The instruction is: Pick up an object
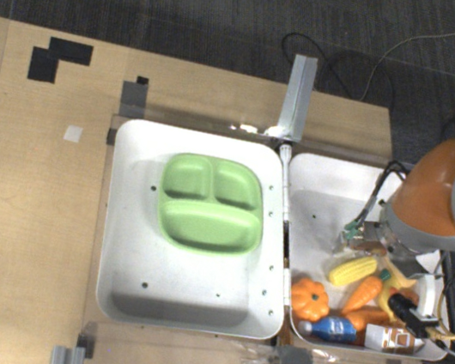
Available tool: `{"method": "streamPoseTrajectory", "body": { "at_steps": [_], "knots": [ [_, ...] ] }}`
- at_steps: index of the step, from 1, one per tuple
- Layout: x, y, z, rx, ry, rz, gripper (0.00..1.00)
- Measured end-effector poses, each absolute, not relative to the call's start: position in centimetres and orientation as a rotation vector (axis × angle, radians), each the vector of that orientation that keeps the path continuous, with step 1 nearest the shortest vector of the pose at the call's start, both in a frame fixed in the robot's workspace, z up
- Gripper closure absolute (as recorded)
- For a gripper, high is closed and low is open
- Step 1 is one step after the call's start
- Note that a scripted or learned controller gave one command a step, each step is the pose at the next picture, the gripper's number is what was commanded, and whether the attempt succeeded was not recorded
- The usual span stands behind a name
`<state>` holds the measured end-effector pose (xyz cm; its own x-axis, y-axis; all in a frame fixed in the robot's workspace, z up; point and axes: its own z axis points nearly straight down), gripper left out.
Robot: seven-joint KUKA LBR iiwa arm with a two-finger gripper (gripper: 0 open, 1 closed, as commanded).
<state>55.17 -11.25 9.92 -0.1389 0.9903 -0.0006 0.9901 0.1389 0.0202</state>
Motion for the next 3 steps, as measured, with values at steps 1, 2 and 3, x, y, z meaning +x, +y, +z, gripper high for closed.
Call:
{"method": "streamPoseTrajectory", "body": {
  "at_steps": [1,2,3],
  "knots": [
    [52.4,-12.5,9.1,1.363,2.803,0.014,1.00],
    [55.1,-13.6,9.0,1.968,2.436,0.016,1.00],
    [54.6,-9.8,14.5,1.642,2.675,0.003,1.00]
  ]
}}
